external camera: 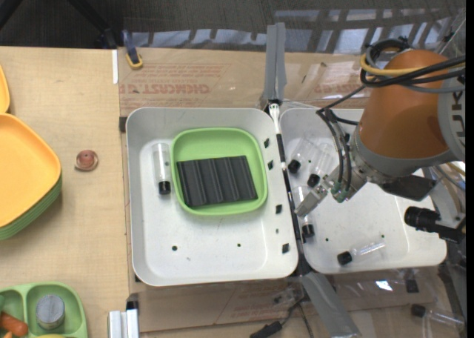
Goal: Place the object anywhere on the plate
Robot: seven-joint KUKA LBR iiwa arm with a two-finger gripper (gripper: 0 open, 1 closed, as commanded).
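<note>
**Over the right bin, plate waiting on the left**

Wooden bench (74, 92) below me, with two white bins side by side. The left bin (207, 273) carries the green plate (218, 136), and a dark ribbed slab (220, 181) already lies flat across the middle of it. A capped tube (162, 170) lies just beside the plate's left rim.

My gripper (309, 201) hangs low over the right bin (415, 255), near the wall between the bins. Wide or narrow? My own wrist blocks that, so I cannot tell, and I see nothing I could call held.

The thing I take to be mine is the small clear tube (363, 251). It lies on the right bin's floor toward the near edge, apart from my gripper. Its long axis runs nearly left to right across the bin, tilted a little. The black cap is at the left end and the clear end points right and slightly away.

As I judge it, the pick comes first:

- Come down over the middle of the tube and close across its narrow width, not along its length.
- Go in level, because a round tube will roll from a glancing touch.
- Lift well clear of the dividing wall before crossing.
- Set it down on the slab or the bare green rim area, low and gently, so it does not roll off.
</note>
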